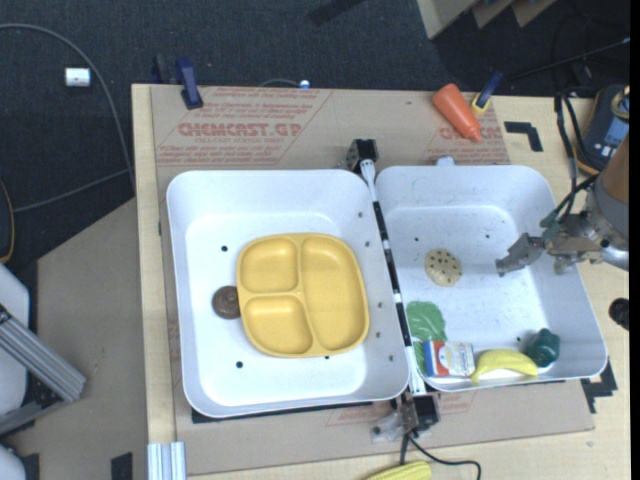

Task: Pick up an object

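Note:
My gripper (pixel 528 253) hangs over the right side of the right bin (pixel 470 190), reaching in from the right edge of the view. A speckled cookie (pixel 442 265) lies on the bin floor to its left, well apart from it. Along the bin's near edge lie a green leaf-shaped piece (pixel 424 318), a small colourful carton (pixel 446 358), a yellow banana (pixel 505 365) and a dark green object (pixel 543 347). Nothing shows in the gripper.
The left bin (pixel 195 268) holds a yellow divided plate (pixel 302 294) with a brown disc (pixel 226 302) at its left edge. An orange object (pixel 457 112) and a blue clamp (pixel 187 83) lie on the bench behind the bins.

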`<move>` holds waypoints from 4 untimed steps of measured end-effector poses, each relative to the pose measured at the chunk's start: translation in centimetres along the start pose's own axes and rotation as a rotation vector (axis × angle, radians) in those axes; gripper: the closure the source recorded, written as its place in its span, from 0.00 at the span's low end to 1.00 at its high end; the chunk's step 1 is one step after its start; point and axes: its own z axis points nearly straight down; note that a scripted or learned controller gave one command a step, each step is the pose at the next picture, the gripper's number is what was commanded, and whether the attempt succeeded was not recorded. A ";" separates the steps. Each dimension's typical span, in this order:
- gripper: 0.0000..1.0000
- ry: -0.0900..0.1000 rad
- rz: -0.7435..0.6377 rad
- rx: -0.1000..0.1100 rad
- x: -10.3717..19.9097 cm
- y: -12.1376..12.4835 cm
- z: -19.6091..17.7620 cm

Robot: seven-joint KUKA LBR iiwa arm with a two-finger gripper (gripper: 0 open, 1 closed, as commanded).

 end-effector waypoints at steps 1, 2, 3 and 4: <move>0.00 0.001 0.000 0.002 8.2 2.9 9.4; 0.00 -0.001 0.001 -0.001 4.6 4.7 11.0; 0.00 0.002 -0.001 0.002 8.3 4.6 11.0; 0.00 -0.002 0.001 -0.001 0.5 4.9 11.0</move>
